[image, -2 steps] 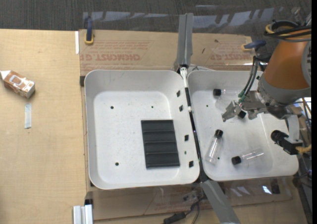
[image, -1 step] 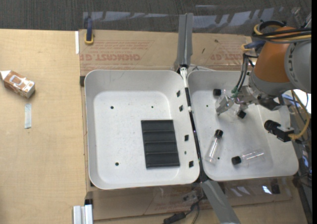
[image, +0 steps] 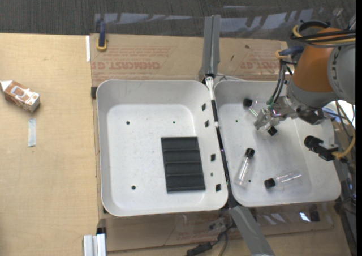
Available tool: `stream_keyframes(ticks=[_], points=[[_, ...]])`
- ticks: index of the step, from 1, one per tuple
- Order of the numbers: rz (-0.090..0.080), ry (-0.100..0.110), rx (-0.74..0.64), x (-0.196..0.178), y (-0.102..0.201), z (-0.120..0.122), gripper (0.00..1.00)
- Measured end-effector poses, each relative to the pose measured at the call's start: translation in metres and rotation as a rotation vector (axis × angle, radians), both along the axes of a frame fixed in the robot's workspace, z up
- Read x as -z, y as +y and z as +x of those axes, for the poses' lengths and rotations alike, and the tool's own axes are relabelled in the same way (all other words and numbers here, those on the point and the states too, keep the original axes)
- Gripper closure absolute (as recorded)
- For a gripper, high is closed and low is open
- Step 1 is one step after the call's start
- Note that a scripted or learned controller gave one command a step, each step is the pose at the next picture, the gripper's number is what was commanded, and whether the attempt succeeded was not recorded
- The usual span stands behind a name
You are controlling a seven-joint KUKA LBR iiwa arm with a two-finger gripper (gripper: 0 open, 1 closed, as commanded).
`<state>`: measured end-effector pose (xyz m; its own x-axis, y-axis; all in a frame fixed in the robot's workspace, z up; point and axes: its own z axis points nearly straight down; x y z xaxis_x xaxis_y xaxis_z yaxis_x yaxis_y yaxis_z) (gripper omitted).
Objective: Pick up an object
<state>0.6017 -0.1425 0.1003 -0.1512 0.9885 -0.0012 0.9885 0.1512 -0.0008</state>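
So the bench (image: 45,192) is light tan wood, with a flattened cardboard sheet (image: 153,59) with red print lying under the two white bins. Behind the bench's far edge there's dark grey carpet-looking floor. Out by the bench's left edge sits a small orange-and-white carton (image: 21,96), and a little pale strip (image: 31,133) lies just toward the near edge from it.

Counting stuff: the left bin (image: 113,136) has one black ribbed block (image: 182,163) lying flat near the middle, a bit toward its near edge. The right bin (image: 317,181) has clear vials with black caps. I count two lying flat for sure: one vial (image: 245,166) near the bin's left side and a second vial (image: 283,180) near its near edge. There's also a loose black cap (image: 248,102) toward the far left corner.

The grey arm with the orange band (image: 314,68) comes in over the right bin's far right corner, wrist tilted down and leftward. The gripper (image: 266,122) is low in the far half of the right bin, right at something small, clear and dark, but it's too cluttered there to tell whether the claw is open, shut or gripping anything.
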Motion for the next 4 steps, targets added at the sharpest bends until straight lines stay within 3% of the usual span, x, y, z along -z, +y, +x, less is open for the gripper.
stream_keyframes(ticks=[1, 2, 3, 4], points=[[0.0, 0.001, -0.017, -0.091, 0.055, 0.014, 1.0], [0.0, 0.001, 0.01, -0.134, 0.119, 0.029, 1.0], [-0.001, 0.0, 0.007, -0.121, 0.119, 0.057, 1.0], [-0.003, 0.001, 0.005, -0.13, 0.118, 0.057, 1.0]])
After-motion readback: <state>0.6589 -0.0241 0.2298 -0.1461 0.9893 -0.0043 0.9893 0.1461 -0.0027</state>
